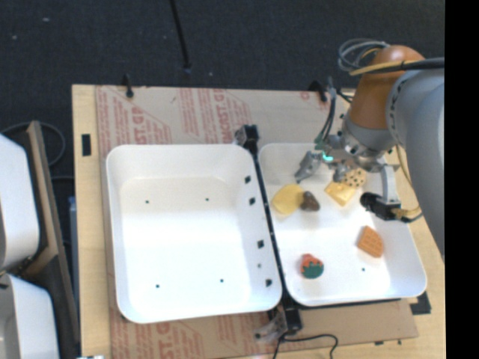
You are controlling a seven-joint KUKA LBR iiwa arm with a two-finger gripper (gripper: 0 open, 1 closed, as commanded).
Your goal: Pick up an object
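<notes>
My gripper (pixel 328 163) hangs over the far part of the right bin (pixel 404 275), below the orange band of the arm. Just under it and slightly to its right lies a yellow cheese-like block with holes (pixel 343 191), partly hidden by the gripper. A rounded yellow piece (pixel 287 199) and a small brown lump (pixel 310 201) lie side by side to the gripper's near left. An orange piece (pixel 370 241) sits toward the bin's right side. A red and green object (pixel 312 265) lies near the bin's front.
The left bin (pixel 120 200) stands beside the right one, with a black divider strip (pixel 260 215) between them. Both rest on a cardboard-covered bench (pixel 172 114). White boxes (pixel 15 200) stand off the bench at far left.
</notes>
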